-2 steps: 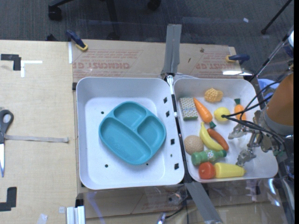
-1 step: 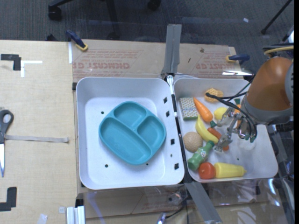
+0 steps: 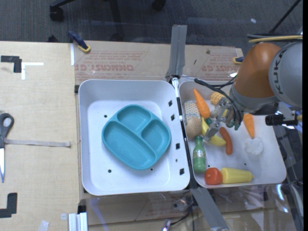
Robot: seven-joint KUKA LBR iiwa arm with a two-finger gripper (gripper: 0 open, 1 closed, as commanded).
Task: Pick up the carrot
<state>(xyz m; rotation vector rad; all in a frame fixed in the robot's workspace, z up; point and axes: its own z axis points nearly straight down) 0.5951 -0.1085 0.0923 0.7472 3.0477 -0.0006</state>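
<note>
While the gripper hangs low over the right bin with its fingers apart and nothing between them, two carrots lie there: one carrot up-left of it, a second carrot just right. One green bottle, one tomato and one sausage share that bin; the left bin holds one blue plate.

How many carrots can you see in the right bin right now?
2. One carrot lies near the bin's upper left, beside the corn. The other carrot lies right of the gripper. The arm may hide more.
</note>
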